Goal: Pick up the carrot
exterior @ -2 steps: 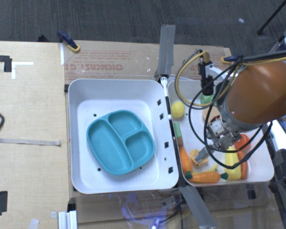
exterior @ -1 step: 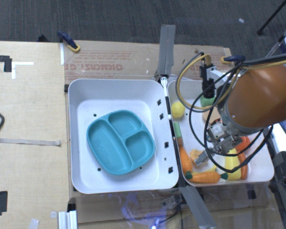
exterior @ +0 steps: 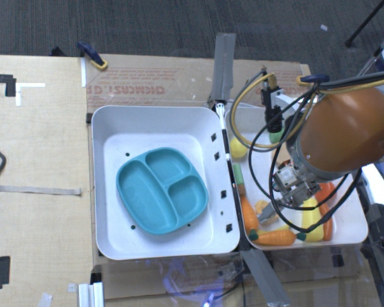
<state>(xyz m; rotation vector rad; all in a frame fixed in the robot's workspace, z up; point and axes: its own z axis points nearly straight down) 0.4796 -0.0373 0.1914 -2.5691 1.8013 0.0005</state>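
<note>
— Where's your gripper [exterior: 272,211] now?

— Low in the right bin [exterior: 352,232], just above the toy food; whether it's wide or closed, I cannot tell from this camera.

— And the carrot [exterior: 275,237]?

— Lying along the bin's near wall, just below me, beside another orange piece [exterior: 248,214]. The blue plate [exterior: 161,189] sits in the left bin [exterior: 102,190].

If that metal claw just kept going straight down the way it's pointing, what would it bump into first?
Probably the carrot lying along the near edge of the right bin, or the bin floor just beside it. The gripper points down and leftward at that spot, among other play food. From above, the height is hard to judge.
</note>
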